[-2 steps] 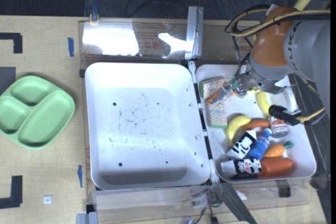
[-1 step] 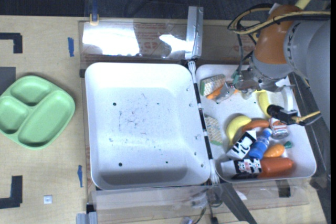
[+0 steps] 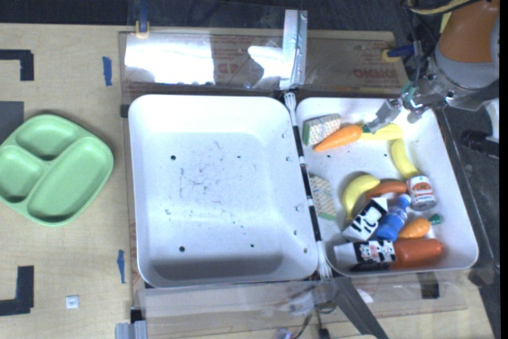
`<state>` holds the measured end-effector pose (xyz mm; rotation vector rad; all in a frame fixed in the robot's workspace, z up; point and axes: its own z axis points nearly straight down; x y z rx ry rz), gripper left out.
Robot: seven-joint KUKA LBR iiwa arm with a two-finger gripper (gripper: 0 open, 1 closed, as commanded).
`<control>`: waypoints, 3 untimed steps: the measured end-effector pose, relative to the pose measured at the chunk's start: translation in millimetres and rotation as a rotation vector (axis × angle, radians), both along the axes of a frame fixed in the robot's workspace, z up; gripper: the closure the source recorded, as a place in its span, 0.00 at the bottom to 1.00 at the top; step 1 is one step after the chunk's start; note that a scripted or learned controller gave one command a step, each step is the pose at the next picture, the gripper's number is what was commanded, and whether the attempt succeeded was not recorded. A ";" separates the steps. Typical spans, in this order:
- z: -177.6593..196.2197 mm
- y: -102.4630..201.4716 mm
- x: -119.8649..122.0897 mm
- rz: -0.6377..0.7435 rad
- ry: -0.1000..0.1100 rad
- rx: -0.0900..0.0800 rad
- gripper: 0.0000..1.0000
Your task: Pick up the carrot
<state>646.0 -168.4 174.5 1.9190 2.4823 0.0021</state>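
A: Where is the carrot point(image 3: 336, 136) now?

B: You see it in the right bin point(image 3: 455, 194), near the upper left corner, lying flat beside a small packet point(image 3: 322, 125). Its green end points toward the gripper point(image 3: 389, 113).

A: And the fingers?

B: They seem a little open and hold nothing; they are just beside the carrot's green end.

A: So which step?

B: I judge it the approach. Next you must bring the fingers over the orange body, lower them, then close.
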 end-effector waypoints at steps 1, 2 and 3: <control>-22.3 43.7 20.7 0.055 0.000 0.000 0.00; -78.1 52.9 22.6 0.171 0.006 0.002 0.00; -87.5 49.6 18.0 0.303 0.019 0.001 0.00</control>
